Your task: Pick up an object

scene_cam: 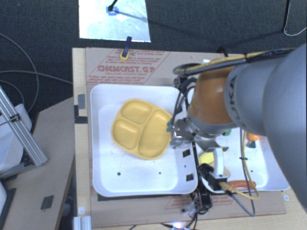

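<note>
My arm (268,95) comes in from the right and covers much of the right bin (271,176), the orange band (211,99) sitting above my wrist. My gripper (176,133) is down at the seam where the two bins meet, just beside the right edge of the yellow plate (141,127). Whether I am actually touching that edge I cannot tell, as my own wrist hides the spot. Nor can I tell how wide or narrow my gripper is set, and I see nothing held in it.

The yellow plate lies flat in the left bin (134,181), in its upper half and turned at a slant (it is a divided plate, with three hollows). The rest of that bin's floor is bare white apart from two small dark specks (119,173) towards the near side.

In the right bin a small yellow thing (206,157) peeks out just below my wrist. A small orange thing (251,139) shows further right, and a long orange-red thing (236,184) lies near the front rim. All three are partly hidden, so I cannot make out what they are.

Both bins rest on a cardboard sheet (129,67) with red lettering. At its far edge lies a small blue and yellow item (126,49).
</note>
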